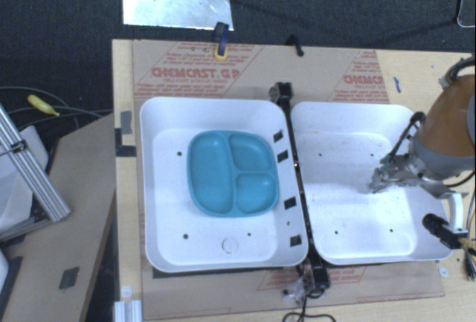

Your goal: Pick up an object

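A blue divided plate lies flat in the middle of the left bin. My gripper is down over the floor of the right bin, on its right side, well apart from the plate. The grey arm with its orange band comes in from the right above it. I see no object at the gripper's tip.
A small pale round mark sits near the left bin's front wall. A row of black clips runs along the divide between the two bins. Both bins rest on a cardboard sheet. A black part sticks out by the right bin's front right corner.
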{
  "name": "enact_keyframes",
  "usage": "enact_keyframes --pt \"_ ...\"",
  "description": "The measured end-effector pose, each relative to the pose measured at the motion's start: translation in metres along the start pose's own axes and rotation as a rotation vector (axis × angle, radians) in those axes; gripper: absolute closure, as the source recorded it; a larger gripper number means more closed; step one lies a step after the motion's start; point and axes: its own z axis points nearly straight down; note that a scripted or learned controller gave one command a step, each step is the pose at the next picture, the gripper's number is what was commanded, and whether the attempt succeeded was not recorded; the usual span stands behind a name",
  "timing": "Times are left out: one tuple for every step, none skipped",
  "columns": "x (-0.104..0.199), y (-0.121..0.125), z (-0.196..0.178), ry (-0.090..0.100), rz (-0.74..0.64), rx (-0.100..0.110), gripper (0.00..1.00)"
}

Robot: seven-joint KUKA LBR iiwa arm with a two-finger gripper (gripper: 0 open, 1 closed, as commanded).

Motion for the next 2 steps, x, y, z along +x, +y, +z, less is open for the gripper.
enact_keyframes --pt "0.088 -0.048 -0.069 0.005 -0.008 0.000 1.00" --pt "0.145 -0.046 -0.171 0.003 -0.010 -0.010 1.00"
